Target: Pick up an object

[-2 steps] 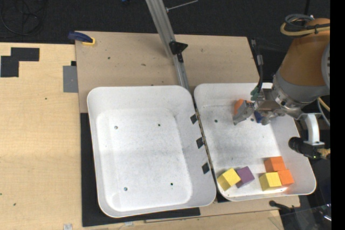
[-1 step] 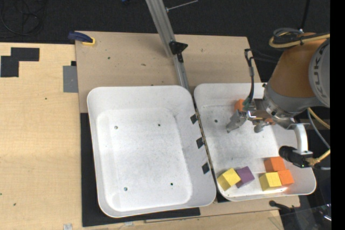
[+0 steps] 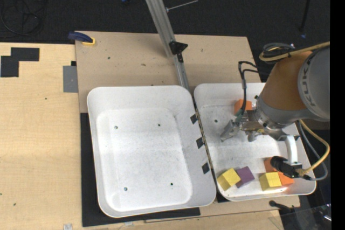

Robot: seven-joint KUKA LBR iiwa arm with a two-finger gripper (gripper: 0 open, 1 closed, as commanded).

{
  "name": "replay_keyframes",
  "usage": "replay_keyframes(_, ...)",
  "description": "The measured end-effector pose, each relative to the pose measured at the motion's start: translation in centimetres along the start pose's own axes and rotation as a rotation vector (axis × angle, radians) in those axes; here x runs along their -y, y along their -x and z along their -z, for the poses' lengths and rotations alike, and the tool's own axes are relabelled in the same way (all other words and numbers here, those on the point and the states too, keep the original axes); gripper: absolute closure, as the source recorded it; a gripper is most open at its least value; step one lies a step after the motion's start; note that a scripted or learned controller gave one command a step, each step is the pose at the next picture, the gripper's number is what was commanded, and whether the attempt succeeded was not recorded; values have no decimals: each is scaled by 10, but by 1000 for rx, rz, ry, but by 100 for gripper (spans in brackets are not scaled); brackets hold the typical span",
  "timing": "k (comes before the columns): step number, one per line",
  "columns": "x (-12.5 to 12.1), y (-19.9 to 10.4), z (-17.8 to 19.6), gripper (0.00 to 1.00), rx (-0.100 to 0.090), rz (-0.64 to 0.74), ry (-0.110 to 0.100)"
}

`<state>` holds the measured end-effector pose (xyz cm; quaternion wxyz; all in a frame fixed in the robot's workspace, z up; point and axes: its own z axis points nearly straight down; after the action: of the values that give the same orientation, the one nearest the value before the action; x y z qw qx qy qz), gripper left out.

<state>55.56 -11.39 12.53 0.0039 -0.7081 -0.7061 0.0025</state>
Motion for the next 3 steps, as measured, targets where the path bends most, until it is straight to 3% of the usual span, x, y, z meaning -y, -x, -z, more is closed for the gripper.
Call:
replay_keyframes(1,-1,3,13,100,1,-9,4)
replay_keyframes(3,-2,-3,111,100,2,3,12)
